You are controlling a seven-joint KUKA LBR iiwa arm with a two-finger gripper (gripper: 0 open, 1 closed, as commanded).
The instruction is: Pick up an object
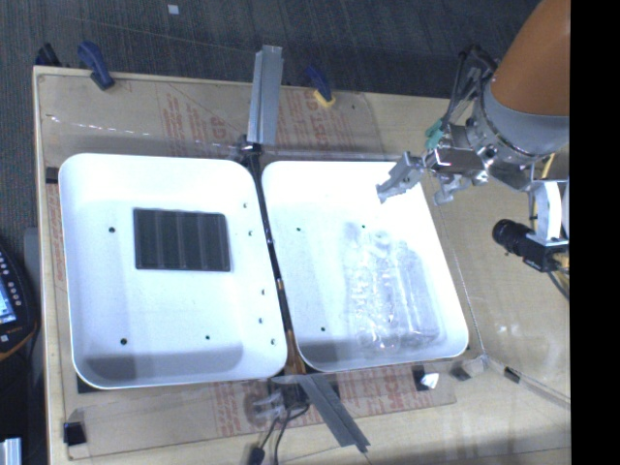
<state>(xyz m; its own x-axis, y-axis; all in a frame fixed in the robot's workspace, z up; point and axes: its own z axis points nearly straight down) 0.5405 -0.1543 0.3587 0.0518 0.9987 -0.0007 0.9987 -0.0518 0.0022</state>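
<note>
A clear crinkled plastic object, like a flattened bottle (389, 289), lies in the right half of the right bin (300, 260). A dark grey ribbed rectangular block (182, 239) lies flat in the left bin (87, 289), toward its upper middle. My gripper (422, 181) hangs over the right bin's far right corner, well above and beyond the plastic object. Its two grey fingers (395, 179) stand spread with nothing between them.
A grey metal bar (263, 95) rises at the back between the bins, with blue clamps (97, 66) on the bench's far edge. Another metal bracket (325, 415) sits at the front between the bins. Bare bench surface lies right of the right bin.
</note>
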